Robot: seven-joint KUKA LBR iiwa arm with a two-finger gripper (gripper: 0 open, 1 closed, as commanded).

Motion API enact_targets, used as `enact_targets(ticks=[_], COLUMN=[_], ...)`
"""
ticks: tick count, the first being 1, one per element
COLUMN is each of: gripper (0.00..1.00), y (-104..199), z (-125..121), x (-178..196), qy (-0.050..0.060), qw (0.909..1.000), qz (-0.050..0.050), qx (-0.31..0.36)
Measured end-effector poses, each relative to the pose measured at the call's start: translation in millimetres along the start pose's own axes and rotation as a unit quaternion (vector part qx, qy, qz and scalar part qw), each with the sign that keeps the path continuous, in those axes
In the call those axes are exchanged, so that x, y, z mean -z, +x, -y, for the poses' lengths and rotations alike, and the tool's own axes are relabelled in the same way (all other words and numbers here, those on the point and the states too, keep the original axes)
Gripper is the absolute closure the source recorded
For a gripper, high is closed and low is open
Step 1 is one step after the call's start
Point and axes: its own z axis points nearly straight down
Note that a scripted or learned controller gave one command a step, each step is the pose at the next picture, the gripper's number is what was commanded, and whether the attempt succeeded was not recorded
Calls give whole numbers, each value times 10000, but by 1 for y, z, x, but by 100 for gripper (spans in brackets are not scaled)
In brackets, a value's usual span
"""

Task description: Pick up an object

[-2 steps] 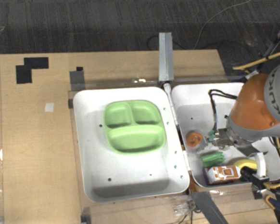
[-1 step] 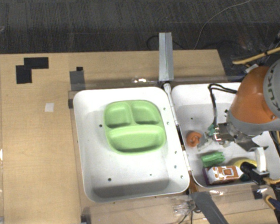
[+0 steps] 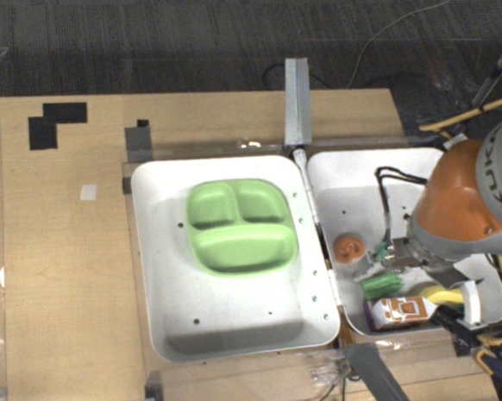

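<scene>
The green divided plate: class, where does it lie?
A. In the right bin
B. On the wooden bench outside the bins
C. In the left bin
C: the green divided plate rests on the floor of the left bin, apart from the items in the right bin.

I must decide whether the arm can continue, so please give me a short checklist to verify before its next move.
1. Hand is over the right bin, where the objects lie: ok.
2. Object between its fingers: cannot tell.
3. Green object lies just below the hand: ok.
4. Orange ball apart from the hand: ok.
5. Box and banana crowd the front wall: not ok.
6. Green tray in the left bin, away from the arm: ok.
</scene>
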Motion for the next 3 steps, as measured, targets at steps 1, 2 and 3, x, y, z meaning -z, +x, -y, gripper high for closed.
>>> enact_targets(ticks=[1,2,3], gripper=[0,0,0], y=[-6,-6,2], z=[2,2,0], x=[-1,-1,0], qy=[30,38,-15], qw=[9966,9885,9950], qz=[-33,-29,38], qx=[-820,-1510,-998])
